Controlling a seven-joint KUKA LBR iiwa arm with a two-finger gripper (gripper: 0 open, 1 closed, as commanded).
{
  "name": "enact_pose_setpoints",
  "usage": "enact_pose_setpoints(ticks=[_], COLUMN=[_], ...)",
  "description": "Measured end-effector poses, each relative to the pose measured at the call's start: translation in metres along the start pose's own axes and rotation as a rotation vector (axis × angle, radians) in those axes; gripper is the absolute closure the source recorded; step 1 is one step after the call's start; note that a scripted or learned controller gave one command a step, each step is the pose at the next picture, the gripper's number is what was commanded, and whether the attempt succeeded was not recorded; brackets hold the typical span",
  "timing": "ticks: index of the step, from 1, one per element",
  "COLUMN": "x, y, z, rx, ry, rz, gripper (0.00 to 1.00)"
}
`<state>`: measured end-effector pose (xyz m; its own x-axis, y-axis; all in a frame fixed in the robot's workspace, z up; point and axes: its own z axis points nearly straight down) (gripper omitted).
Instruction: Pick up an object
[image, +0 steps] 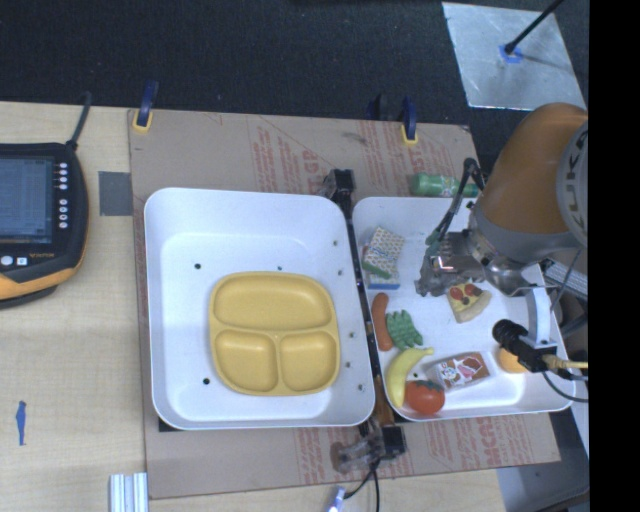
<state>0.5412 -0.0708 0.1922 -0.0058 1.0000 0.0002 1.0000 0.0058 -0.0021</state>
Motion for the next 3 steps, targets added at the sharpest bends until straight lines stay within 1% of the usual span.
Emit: enact_pose_setpoints(ticks=[1,2,3], x=[-0.001,-0.073,-0.122], y=[0.000,0.039,0.013], z=[0.000,-0.020,0.019], rx=[0.001,-0.001,0.002], ry=[-0.001,-0.001,-0.001], rz=[0.001,0.004,0.002], gripper=[0.00,0.00,0.00])
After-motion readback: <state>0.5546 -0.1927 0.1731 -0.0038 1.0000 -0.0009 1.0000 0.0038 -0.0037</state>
